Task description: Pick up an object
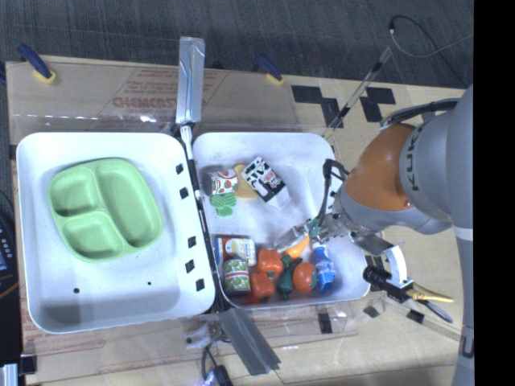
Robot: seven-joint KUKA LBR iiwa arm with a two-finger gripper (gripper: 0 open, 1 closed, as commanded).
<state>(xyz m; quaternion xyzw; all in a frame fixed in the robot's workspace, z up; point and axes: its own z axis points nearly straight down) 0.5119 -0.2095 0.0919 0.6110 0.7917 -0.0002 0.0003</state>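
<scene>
I am reaching in from the right, my grey arm (434, 167) with its orange band bending down over the right bin (310, 147). My fingers (312, 230) are hanging low in that bin, just above the near row of objects, and I cannot tell from this slant whether they are wide or narrow, since the wrist is covering most of them. Nothing is showing between them that I could call held.

The objects I am working among are crowding the near side of the right bin. A blue bottle (323, 268) is lying just below my fingers, touching or nearly touching an orange toy (303, 275). Beside that, a second orange piece (269, 264) with a green stem is sitting against a small round can (236, 273), and a flat printed packet (236, 250) is lying just behind the can. Something yellow-orange, perhaps a small fruit toy (296, 247), is peeking out right next to my fingers.

Farther back in the same bin, a black-and-white patterned box (264, 178) is lying tilted, well apart from the near cluster. Near it a small jar (222, 183) is standing by the dividing wall, with a green leafy piece (224, 203) just in front of it.

The left bin (48, 296) is holding a green divided plate (103, 207) with three compartments. Both bins are resting side by side on the worktop (451, 336).
</scene>
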